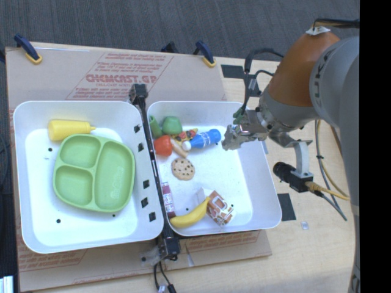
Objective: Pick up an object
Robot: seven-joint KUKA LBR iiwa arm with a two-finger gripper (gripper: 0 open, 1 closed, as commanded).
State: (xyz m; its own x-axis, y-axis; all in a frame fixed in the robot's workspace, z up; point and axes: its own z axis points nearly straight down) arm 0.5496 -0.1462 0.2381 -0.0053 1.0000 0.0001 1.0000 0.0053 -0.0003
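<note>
In the left bin (30, 224), a smooth yellow squeeze bottle (70, 128) lies beside a glossy green plate (95, 173) with 3 compartments. The right bin (256, 194) holds green toy vegetables (168, 126), a red tomato (162, 145), a round speckled cookie (182, 169), a curved banana (189, 215), a crinkly snack packet (220, 209) and a blue-and-white bottle (204, 139). That bottle lies just left of the jaws (235, 136); I cannot tell how far they are open.

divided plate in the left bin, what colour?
Light green. The divided plate shows best in the camera view, beside a yellow bottle.
</note>
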